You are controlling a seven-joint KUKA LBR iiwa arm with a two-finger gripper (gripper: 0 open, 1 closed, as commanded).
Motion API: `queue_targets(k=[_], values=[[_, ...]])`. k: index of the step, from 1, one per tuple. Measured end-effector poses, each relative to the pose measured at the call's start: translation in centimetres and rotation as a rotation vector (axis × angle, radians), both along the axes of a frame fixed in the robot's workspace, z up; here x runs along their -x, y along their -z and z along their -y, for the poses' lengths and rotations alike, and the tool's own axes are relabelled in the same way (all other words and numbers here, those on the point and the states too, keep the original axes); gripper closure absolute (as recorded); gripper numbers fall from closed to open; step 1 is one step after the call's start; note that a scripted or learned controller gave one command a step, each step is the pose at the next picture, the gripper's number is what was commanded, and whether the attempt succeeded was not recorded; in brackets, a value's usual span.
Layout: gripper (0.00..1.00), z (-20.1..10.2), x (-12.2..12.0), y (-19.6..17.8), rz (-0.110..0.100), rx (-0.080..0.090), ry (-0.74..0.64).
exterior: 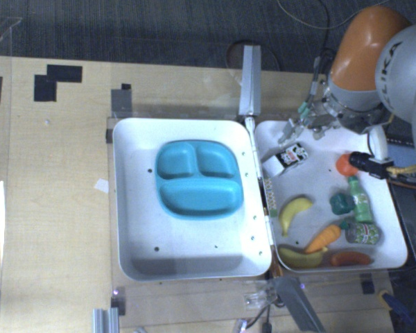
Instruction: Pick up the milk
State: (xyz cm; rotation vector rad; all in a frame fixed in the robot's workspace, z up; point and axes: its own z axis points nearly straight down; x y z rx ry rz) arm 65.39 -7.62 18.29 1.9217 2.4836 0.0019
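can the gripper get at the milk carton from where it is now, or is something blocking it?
Probably yes. The gripper hangs just above the milk carton, which lies on its side near the right bin's upper left corner. The bananas and carrot sit well clear; only the bin wall beside it might crowd the approach.

A: Where's the milk?
B: Lying at the right bin's far-left corner, just below the gripper.
A: And the left bin?
B: A blue tray sits mid-bin. A banana and carrot lie toward the right bin's near edge.
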Motion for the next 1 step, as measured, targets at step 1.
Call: queue_targets(k=[1], values=[[0.0, 1.16, -1.15, 6.08, 0.025, -0.001, -0.008]])
